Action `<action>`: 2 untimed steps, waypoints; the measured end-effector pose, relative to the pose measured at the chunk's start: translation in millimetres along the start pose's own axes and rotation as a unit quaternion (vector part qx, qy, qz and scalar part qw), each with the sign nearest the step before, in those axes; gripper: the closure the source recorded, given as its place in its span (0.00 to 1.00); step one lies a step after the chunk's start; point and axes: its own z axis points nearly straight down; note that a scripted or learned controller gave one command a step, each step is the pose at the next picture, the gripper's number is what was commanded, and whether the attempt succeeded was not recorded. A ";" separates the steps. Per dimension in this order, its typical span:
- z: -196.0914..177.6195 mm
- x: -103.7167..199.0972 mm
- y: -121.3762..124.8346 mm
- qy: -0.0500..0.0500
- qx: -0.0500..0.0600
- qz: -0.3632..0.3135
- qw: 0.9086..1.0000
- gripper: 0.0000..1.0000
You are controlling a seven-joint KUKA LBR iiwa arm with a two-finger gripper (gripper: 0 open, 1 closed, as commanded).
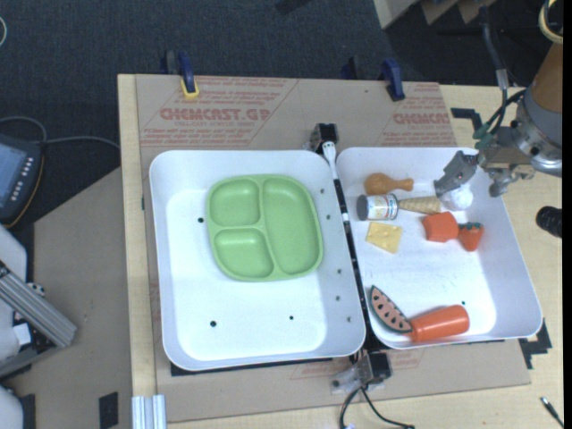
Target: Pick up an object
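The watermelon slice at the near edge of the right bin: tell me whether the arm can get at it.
Probably yes. The watermelon slice lies uncovered in the right bin, but the orange cylinder touches its side, leaving little room there.

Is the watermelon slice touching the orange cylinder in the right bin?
Touching: camera view shows the watermelon slice overlapping the orange cylinder end, no white gap between.

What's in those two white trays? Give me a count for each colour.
Green: 1, the plate in the left bin
Orange or red: 3, the block, the pepper, the bottle
Tan or yellow: 3, the drumstick, the cone, the cheese
Mixed: 2, the jar, the watermelon slice
Total: 9
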 end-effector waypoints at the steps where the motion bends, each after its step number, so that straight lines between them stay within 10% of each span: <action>1: -6.1 0.2 1.8 -0.001 -0.006 -0.001 1.000 0.00; 2: 39.8 -5.2 6.9 0.000 -0.003 -0.001 1.000 0.00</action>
